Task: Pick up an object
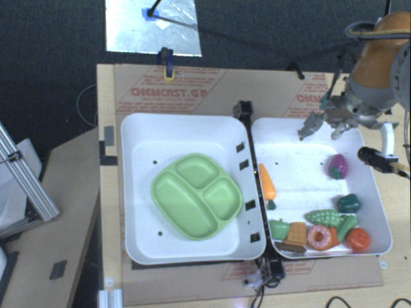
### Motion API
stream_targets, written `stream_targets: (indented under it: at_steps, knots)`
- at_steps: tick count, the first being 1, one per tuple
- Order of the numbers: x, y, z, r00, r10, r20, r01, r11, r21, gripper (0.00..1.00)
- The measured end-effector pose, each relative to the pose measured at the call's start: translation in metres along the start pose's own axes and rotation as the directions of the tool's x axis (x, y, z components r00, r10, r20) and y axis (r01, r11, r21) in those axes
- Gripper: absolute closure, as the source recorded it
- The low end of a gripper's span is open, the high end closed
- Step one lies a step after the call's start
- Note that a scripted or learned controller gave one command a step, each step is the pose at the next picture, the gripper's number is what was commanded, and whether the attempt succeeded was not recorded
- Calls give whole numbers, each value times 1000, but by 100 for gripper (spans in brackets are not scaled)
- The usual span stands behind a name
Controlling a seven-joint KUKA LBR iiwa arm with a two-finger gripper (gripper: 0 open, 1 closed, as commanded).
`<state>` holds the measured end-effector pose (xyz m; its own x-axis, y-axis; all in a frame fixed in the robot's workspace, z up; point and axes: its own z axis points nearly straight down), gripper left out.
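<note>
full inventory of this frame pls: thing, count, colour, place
left bin: 1, white, bench left
right bin: 1, white, bench right
divided plate: 1, light green, in left bin
toy carrot: 1, orange, right bin's left edge
purple toy: 1, purple, right bin, right side
dark green toy: 1, right bin, below the purple one
toy donut: 1, pink, right bin's near edge
toy tomato: 1, red, right bin's near right corner
foil sheet: 1, silver, floor behind bench
gripper: 1, grey, fingers open, above right bin's far edge, holding nothing
</note>
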<state>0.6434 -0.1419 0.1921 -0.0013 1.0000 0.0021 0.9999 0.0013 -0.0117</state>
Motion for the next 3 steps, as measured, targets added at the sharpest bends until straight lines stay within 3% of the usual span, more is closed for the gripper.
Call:
stream_targets:
  at_steps: [1, 3]
  knots:
    - [0, 3, -9, 1000, -2, 2, 2, 1000, -13, 0]
    - [-4, 17, 85, 1000, -5, 3, 5, 1000, -12, 0]
